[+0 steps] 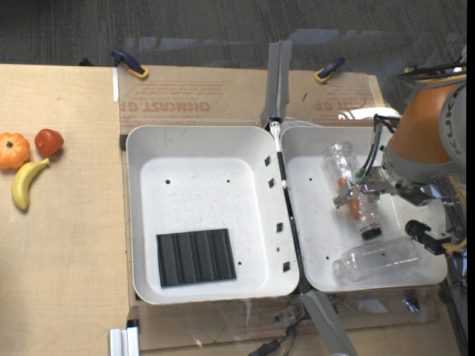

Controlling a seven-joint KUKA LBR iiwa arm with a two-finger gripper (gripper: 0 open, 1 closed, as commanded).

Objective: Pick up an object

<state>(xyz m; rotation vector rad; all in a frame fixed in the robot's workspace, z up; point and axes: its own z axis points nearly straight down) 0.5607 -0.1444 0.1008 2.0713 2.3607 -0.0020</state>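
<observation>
Camera view, looking down at a slant, has my arm [427, 128] coming in from the right over the right bin [315, 269], orange band above the wrist and grey links below it. My gripper [355, 193] sits low inside that bin, right on top of a clear plastic bottle [355, 188] with some orange-red showing inside and a dark cap at its near end. The bottle lies at a slant down the middle of the bin, and my hand is over its mid part, touching or nearly touching it; I cannot tell from here whether my hand is spread or closed, or whether the bottle is truly held. Nearer the front wall of the same bin lies a second clear bottle [375, 260] on its side, apart from my hand. The left bin [141, 199] holds a dark ribbed tray [196, 256] in its near left part. Well off to the left, on the bench top [59, 273], rest an orange [12, 151], a red apple [49, 142] and a banana [26, 183], close together.
</observation>
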